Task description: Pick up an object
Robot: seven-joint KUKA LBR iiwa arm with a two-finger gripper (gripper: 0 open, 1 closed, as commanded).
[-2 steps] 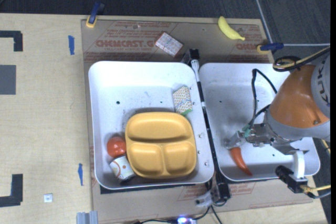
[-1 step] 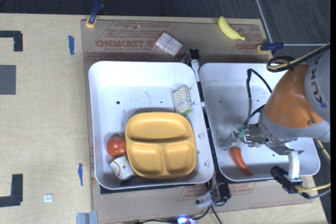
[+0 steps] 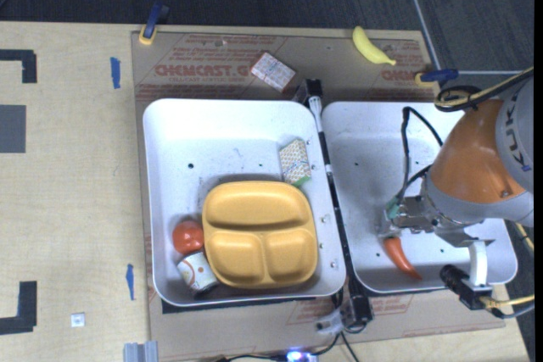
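Note:
An orange, carrot-like object (image 3: 402, 257) lies near the front wall of the right bin (image 3: 366, 125). My gripper (image 3: 402, 225) hangs at the end of the grey and orange arm, directly over the object's upper end, and seems to touch it. The wrist body hides the gripper's tips. In the left bin (image 3: 166, 131) sit a yellow compartment tray (image 3: 259, 233), a red ball (image 3: 187, 236), a small white and orange cup (image 3: 197, 270) and a patterned little box (image 3: 294, 160).
On the cardboard behind the bins lie a yellow banana (image 3: 372, 47) and a patterned box (image 3: 271, 70). The divider between the bins (image 3: 327, 182) runs close to the gripper's left. Cables loop around the arm on the right side.

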